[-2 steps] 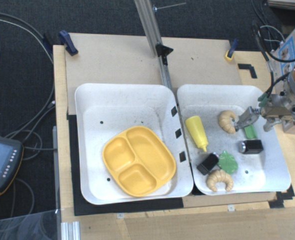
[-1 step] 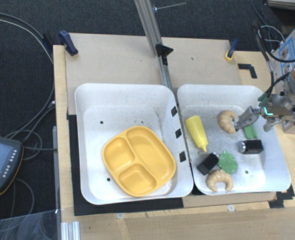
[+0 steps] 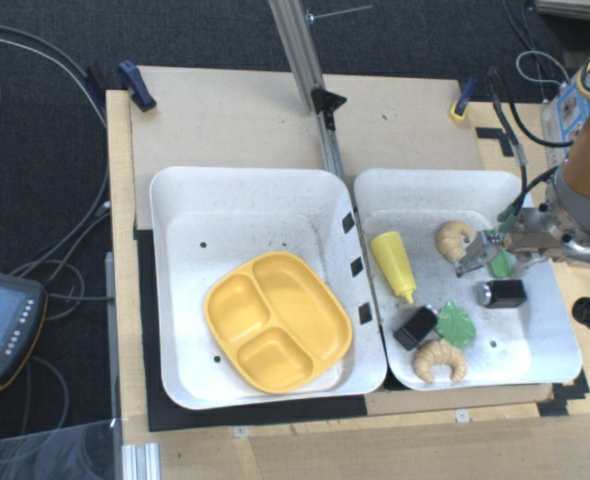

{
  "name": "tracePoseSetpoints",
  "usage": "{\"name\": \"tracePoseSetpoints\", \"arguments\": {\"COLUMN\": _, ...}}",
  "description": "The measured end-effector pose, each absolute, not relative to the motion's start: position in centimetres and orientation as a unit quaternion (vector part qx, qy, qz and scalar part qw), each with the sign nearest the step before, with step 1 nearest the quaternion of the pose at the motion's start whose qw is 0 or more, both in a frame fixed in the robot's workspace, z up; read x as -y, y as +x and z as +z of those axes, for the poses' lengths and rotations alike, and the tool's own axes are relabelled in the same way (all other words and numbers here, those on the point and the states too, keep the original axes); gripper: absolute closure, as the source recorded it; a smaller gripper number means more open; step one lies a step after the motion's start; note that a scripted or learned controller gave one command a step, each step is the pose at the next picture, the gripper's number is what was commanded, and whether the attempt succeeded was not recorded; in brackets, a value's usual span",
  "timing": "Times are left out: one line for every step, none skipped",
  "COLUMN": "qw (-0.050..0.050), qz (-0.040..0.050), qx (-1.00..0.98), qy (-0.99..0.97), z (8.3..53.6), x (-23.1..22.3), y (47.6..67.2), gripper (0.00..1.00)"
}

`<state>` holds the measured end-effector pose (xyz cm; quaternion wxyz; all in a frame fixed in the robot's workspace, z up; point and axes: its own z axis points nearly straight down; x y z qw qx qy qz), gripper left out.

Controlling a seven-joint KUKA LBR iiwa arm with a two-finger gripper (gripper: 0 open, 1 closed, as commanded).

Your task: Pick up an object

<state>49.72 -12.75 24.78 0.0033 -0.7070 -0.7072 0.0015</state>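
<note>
Gripper [image 3: 483, 251] over two croissants [image 3: 443, 359], one yellow bottle [image 3: 395, 264].

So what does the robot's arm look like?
The arm comes in from the right. It's rounded, with an orange-brown part and a grey ring under it. Its tool is grey metal and sticks out over the right bin. Thin cables loop beside the arm, and a blue and white tag sits higher up.
</note>
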Motion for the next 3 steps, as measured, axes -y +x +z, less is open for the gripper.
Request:
{"name": "tracePoseSetpoints", "arguments": {"qw": 0.004, "qz": 0.0016, "qx": 0.707, "qy": -0.707, "z": 20.0, "x": 11.8, "y": 49.7, "gripper": 0.0}}
{"name": "tracePoseSetpoints", "arguments": {"qw": 0.004, "qz": 0.002, "qx": 0.707, "qy": -0.708, "z": 14.2, "x": 12.6, "y": 49.4, "gripper": 0.0}}
{"name": "tracePoseSetpoints", "arguments": {"qw": 0.0, "qz": -0.0011, "qx": 0.708, "qy": -0.707, "z": 15.6, "x": 12.5, "y": 49.6, "gripper": 1.0}}
